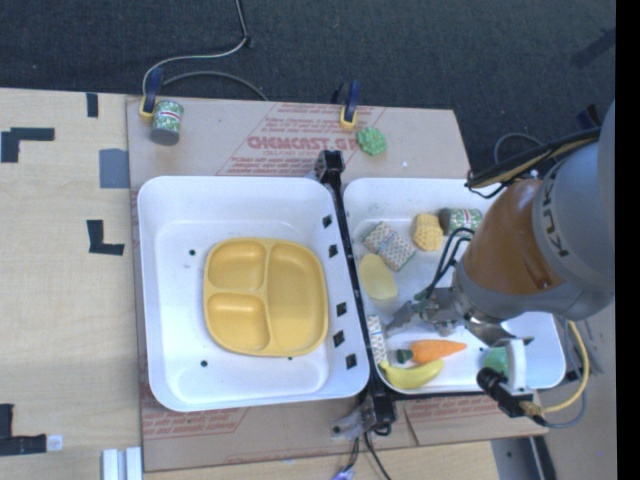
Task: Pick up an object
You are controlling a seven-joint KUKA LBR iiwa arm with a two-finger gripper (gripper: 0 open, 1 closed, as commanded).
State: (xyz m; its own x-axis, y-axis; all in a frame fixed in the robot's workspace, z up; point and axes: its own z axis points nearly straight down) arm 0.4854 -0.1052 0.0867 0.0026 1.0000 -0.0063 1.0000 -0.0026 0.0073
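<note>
Left bin (pixel 160 268) has a yellow divided plastic plate (pixel 266 296); right bin (pixel 545 363) holds a pale yellow disc (pixel 378 277), yellow banana (pixel 412 373) and orange toy carrot (pixel 437 350). Tool (pixel 425 311) low above the carrot, approach step, grip state can't tell. Next: descend and close on the carrot.

Contents of right bin (pixel 560 368), candidates for picking:

- Carrot (pixel 437 349): orange with green top, lying flat, tip toward the right, near the front wall.
- Banana (pixel 412 373): yellow, curved, lying just in front of the carrot, touching or nearly so.
- Pale yellow oval piece (pixel 378 277): lying flat near the left wall.
- Grey patterned block (pixel 388 244): tilted, just behind the oval piece.
- Yellow knobbly piece (pixel 428 232): corn-like, beside the block.
- Small green-labelled can (pixel 460 218): at the back, partly hidden by the arm.
</note>
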